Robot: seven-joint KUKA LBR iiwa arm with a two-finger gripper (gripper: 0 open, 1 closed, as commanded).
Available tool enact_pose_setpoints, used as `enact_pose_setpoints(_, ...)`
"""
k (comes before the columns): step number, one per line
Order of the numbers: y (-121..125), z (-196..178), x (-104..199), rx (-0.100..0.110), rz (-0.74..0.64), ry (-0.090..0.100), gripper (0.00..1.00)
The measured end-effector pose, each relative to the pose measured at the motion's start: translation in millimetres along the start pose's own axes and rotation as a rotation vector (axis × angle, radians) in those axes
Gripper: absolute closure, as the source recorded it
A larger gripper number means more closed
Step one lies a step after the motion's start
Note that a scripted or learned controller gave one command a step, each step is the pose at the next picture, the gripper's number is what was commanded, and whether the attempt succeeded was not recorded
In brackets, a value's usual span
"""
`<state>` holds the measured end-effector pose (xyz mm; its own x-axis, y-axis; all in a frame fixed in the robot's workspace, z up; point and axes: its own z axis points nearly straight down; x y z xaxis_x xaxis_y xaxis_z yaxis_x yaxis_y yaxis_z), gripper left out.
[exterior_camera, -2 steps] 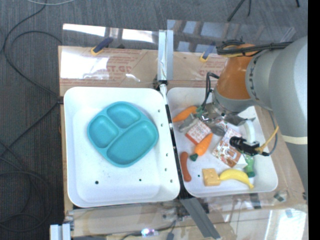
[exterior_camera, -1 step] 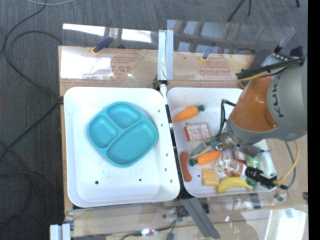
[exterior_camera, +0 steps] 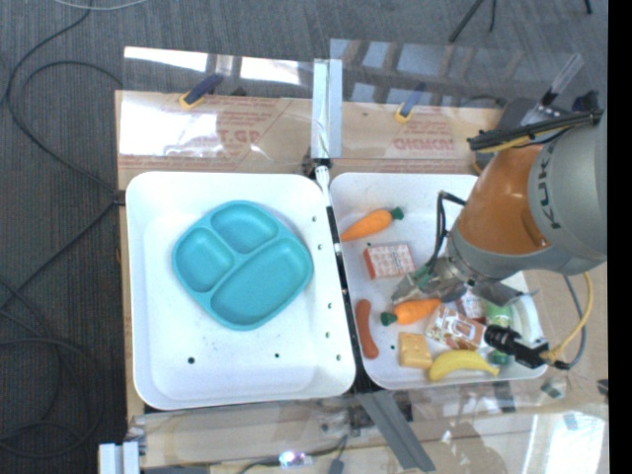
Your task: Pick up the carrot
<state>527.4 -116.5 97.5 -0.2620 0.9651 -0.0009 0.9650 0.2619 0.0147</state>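
Two orange carrots lie in the right bin (exterior_camera: 346,363). One carrot (exterior_camera: 367,224), with a green top, sits near the bin's far left corner, apart from the arm. A second, smaller carrot (exterior_camera: 415,311) lies in the middle of the bin. My gripper (exterior_camera: 429,284) hangs right over this smaller carrot's upper edge, at the end of the grey and orange arm (exterior_camera: 504,215) reaching in from the right. The wrist hides much of the gripper, and I see no carrot lifted off the bin floor.
The right bin also holds a red-and-white box (exterior_camera: 388,260), a sausage (exterior_camera: 365,327), a cheese wedge (exterior_camera: 415,350), a banana (exterior_camera: 462,365) and a printed packet (exterior_camera: 456,330). A blue divided plate (exterior_camera: 243,263) sits in the left bin (exterior_camera: 148,363).
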Motion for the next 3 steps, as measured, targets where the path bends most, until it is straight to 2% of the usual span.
enact_pose_setpoints(1, 27, -83, 98, 0.019, 0.296, 0.0, 1.0)
enact_pose_setpoints(2, 27, -83, 98, 0.02, 0.296, 0.0, 0.0)
enact_pose_setpoints(3, 69, -82, 121, 0.021, 0.307, -0.002, 0.0)
